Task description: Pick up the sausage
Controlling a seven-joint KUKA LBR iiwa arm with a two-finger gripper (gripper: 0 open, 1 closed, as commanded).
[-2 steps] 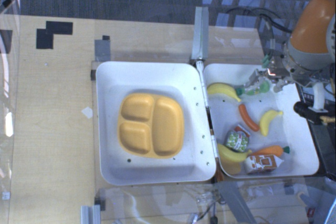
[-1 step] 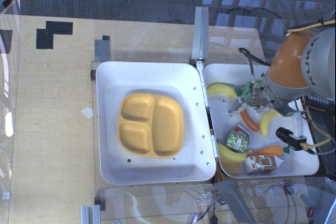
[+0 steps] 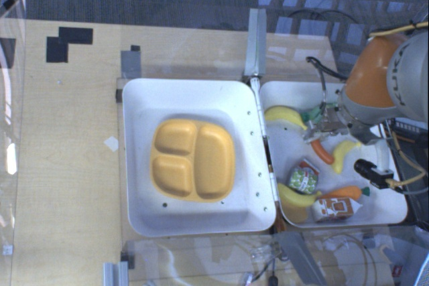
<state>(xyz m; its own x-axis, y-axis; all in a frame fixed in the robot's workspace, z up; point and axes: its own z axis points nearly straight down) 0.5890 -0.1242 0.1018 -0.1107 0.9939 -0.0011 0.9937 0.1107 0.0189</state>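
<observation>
I am reaching in from the right with my grey arm and its orange band, and my two-finger gripper (image 3: 320,130) is hanging low over the upper part of the right shallow white bin (image 3: 395,214). Just beneath and beside it is lying the small orange-red sausage (image 3: 322,151), slanted, with its upper end right at my fingertips. I cannot tell how far my hand is open, and I am not seeing the sausage between the fingers, so I am not claiming a hold on it.

I am judging that I am coming down over the sausage's upper end because that end is lying clear, while its lower end is pointing toward the round green-and-red packet (image 3: 303,179).

The bin is crowded, which is shaping my approach. A yellow banana (image 3: 284,116) is lying to the left of my hand near the bin's top wall, and a smaller pale yellow curved piece (image 3: 343,154) is sitting just right of the sausage. Lower down, another yellow piece (image 3: 295,197), an orange carrot (image 3: 343,193) and a small brown-and-white carton (image 3: 333,209) are resting along the near wall.

The left white bin (image 3: 141,144) is holding a yellow sectioned plastic plate (image 3: 194,159), well apart from my work.

I am expecting the pale yellow piece to be the likeliest thing to get nudged or caught by mistake.
</observation>
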